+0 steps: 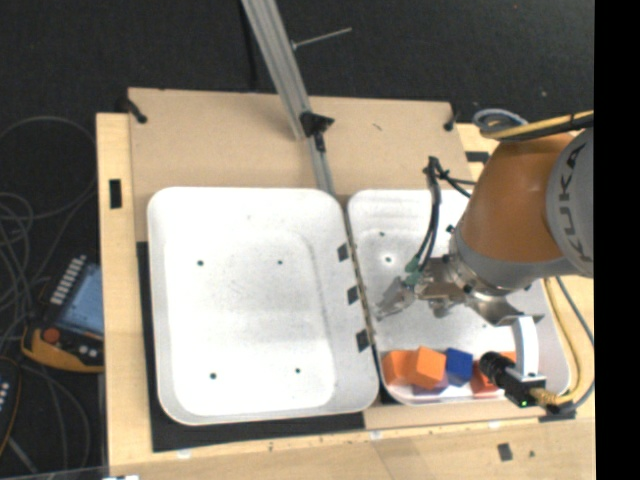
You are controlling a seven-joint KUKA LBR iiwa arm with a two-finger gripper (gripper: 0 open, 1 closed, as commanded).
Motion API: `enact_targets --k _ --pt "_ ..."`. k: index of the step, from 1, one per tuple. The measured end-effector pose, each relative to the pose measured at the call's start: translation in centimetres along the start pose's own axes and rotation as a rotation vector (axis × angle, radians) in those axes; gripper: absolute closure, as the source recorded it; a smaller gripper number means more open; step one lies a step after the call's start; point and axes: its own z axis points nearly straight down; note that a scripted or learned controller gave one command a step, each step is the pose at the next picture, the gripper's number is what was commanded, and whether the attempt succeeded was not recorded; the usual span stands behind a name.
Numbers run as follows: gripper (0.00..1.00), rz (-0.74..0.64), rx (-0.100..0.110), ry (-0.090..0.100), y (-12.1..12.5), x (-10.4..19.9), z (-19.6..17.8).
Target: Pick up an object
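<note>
Along the near wall of the right bin (385, 218) lie an orange block (417, 366), a blue block (459, 364) and a small red piece (487, 385). My gripper (392, 301) hangs over the left part of that bin, a little above and left of the orange block, close to the divider between the bins. Its thin metal fingers point left, and nothing sits between them. The grey arm with its orange band (515, 193) covers much of the right bin's far right side.
The left bin (250, 298) lies beside the right one, with black clips (353, 295) along their shared edge. A metal rail (285, 63) slants up from the bins' far side. Cables and a handheld pendant (70, 313) lie off the bench at left.
</note>
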Motion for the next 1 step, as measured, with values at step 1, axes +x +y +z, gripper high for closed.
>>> enact_targets --k 1 --pt "0.0 0.002 0.002 -0.001 0.06 1.41 0.2"
